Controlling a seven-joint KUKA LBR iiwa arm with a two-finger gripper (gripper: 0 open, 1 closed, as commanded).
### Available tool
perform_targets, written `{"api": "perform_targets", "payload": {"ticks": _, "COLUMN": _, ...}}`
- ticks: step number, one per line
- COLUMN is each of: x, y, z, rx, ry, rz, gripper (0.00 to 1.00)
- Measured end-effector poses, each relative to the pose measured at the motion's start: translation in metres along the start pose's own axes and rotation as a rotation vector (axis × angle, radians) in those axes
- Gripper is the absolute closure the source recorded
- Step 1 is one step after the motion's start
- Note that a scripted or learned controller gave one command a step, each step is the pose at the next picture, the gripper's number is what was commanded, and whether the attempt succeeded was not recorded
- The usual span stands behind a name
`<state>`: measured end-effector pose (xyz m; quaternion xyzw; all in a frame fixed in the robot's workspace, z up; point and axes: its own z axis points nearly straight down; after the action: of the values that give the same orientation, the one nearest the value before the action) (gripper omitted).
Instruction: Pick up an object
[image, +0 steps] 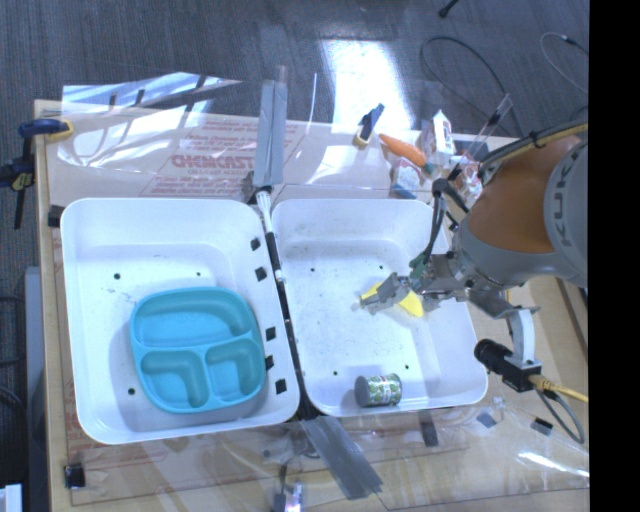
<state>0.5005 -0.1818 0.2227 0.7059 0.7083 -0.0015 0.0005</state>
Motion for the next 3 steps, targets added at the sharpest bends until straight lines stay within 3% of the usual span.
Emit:
{"api": "perform_targets", "payload": {"ticks": 1, "x": -0.027, "y": 0.059, "z": 0.099, "rx": 0.006, "ry": 0.003, "rz": 0.034, "gripper": 0.00}}
{"api": "perform_targets", "payload": {"ticks": 2, "x": 0.040, "y": -0.023, "z": 0.134, "rx": 0.006, "ry": 0.005, "rz": -0.100, "gripper": 0.00}}
{"api": "perform_targets", "payload": {"ticks": 3, "x": 0.038, "y": -0.023, "z": 0.126, "rx": 0.010, "ry": 0.005, "rz": -0.103, "gripper": 1.00}}
